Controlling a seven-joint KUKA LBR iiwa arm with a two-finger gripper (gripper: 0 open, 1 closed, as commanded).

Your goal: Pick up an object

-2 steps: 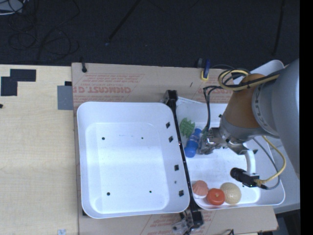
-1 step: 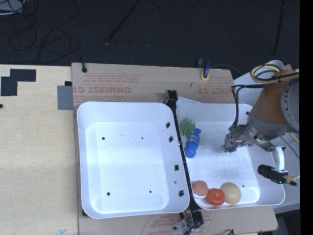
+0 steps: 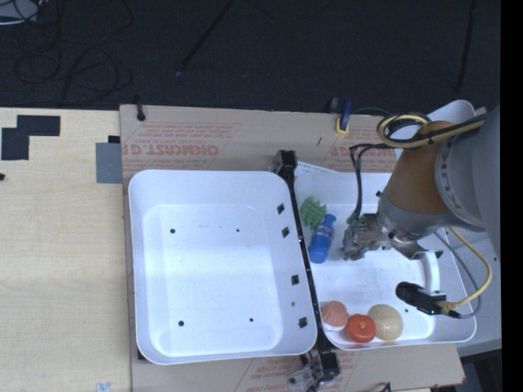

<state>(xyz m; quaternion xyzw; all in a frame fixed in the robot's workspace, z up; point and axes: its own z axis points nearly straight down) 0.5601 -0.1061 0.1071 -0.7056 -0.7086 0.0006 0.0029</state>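
Lying in the right bin [image 3: 458, 333], close to the divider between the two bins, the blue bottle [image 3: 320, 240] looks like the nearest candidate for a pick. I read its long axis as running roughly up and down the camera view, tilted slightly, with the narrower cap end toward the top. A small green object [image 3: 312, 211] sits touching or just beside that upper end; I cannot tell which.

The gripper [image 3: 357, 242] is low over the same bin, just to the right of the bottle in the view, at about the same height in the frame. So the bottle lies to the gripper's left in the picture, toward the divider. There is only the one arm [image 3: 425, 178], and it reaches in from the right.

Gripper state: I cannot make it out; the dark hardware at the wrist is too blurred to resolve. Nothing is visibly held.

Other items: a pale pink object [image 3: 333, 313], a red round object [image 3: 360, 327] and a beige round object [image 3: 386, 321] cluster at the bin's near edge, well apart from the gripper. The left bin [image 3: 147, 211] is not involved.

My judgement: a short sideways move toward the divider is what a grasp on the bottle would need, closing across its narrow width. Risk noted: the bin wall and the green object crowd that side.
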